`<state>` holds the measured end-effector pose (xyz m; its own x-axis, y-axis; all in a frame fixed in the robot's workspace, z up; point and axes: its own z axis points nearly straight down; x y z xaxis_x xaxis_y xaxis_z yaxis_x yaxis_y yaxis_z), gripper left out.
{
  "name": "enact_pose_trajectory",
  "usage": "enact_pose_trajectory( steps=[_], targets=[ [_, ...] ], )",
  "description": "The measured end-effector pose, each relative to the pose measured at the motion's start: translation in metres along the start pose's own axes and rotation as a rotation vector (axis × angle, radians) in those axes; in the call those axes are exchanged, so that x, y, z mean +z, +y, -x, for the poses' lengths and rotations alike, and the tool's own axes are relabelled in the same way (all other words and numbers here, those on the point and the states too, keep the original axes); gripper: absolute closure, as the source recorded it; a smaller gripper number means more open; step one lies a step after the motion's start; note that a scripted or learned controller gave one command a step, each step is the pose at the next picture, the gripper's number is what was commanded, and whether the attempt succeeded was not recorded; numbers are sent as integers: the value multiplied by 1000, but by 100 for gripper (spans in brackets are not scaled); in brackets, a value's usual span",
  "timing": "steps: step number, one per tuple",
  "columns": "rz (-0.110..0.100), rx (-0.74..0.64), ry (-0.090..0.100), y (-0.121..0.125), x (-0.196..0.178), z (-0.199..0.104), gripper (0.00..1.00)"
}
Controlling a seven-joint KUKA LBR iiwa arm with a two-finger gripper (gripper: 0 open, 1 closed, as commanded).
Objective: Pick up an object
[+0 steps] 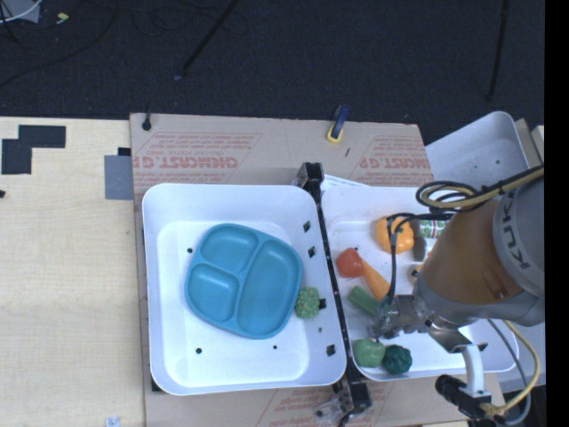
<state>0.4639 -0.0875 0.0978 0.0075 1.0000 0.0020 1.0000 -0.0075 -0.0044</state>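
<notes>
Lying just beside the hand (384, 326) (left of it): green block (364, 300).

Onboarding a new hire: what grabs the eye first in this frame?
The blue divided plate in the left bin, a small green item touching its right edge. Then the grey-and-orange arm over the right bin, with its orange, red and green toy foods.
</notes>
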Motion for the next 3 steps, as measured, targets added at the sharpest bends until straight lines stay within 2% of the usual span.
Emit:
enact_pose_trajectory(
  steps=[1, 2, 3],
  targets=[
    [6, -8, -2, 10, -57, 2, 100],
    [5, -9, -2, 6, -102, -4, 100],
    [4, -8, -2, 6, -131, -3, 100]
  ],
)
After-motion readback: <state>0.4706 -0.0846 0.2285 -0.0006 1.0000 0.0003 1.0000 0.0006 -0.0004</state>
